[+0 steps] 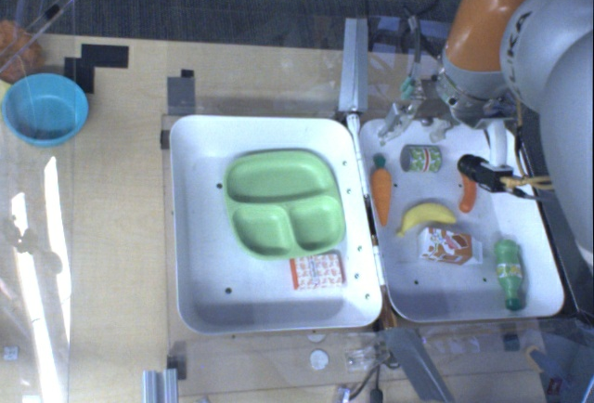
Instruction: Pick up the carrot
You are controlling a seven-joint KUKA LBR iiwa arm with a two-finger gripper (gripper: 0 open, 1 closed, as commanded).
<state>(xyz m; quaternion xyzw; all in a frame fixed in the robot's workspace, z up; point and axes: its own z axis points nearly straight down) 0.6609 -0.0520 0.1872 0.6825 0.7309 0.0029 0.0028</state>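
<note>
The carrot [380,194] is lying by the right bin's [548,294] left wall; the claw [401,118] is hanging above it, fingers spread and gripping nothing.

One fixed cam overhead, slanted down on both bins [186,234].

My gripper [401,116] hangs over the far edge of the right bin [548,294], above the carrot [381,193] lying by the bin's left wall. Near it are a small can [422,159], a banana [426,215], a carton [448,247] and a green bottle [508,272]. The left bin [200,304] holds a green divided tray [283,202].
</note>
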